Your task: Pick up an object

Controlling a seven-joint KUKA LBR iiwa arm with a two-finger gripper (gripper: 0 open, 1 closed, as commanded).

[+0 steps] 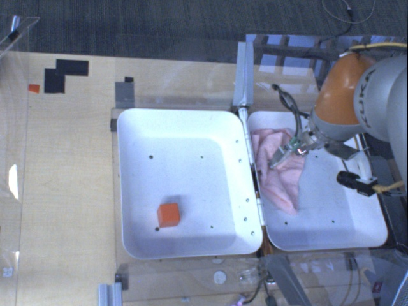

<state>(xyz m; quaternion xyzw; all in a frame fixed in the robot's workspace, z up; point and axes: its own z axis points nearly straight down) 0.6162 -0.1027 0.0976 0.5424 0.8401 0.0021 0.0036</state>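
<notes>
A crumpled pink cloth (278,171) lies along the left side of the right bin (338,225). My gripper (281,157) reaches in from the right and sits low over the cloth's upper middle, its tip touching the fabric. Whether any cloth is between the fingers is hidden. An orange cube (169,215) rests near the front left of the left bin (185,132), far from the gripper.
The arm's grey body and orange band (338,94) hang over the back right corner of the right bin. A black cable part (354,181) lies over that bin's right side. A metal divider (252,171) separates the bins.
</notes>
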